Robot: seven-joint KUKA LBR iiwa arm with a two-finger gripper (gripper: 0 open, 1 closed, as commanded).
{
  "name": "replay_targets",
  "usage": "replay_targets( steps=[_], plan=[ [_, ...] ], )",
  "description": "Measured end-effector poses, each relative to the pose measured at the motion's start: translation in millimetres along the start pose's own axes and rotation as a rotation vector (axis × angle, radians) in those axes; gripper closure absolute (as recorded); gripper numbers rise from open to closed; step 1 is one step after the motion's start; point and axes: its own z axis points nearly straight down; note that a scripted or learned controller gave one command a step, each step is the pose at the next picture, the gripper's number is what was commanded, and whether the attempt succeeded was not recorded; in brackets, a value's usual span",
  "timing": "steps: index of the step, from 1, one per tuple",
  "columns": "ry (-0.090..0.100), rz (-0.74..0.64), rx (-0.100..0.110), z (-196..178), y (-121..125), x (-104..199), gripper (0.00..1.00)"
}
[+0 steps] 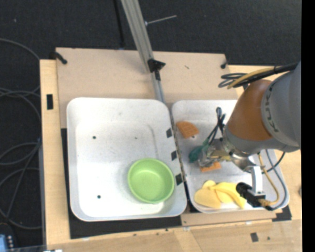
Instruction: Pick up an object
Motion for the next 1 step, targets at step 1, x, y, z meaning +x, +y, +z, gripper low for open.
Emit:
replay_targets(
  steps=[1],
  plan=[
    [0.000,-0.009,0.003,-48.7,-6.2,2.2,1.00]
  ],
)
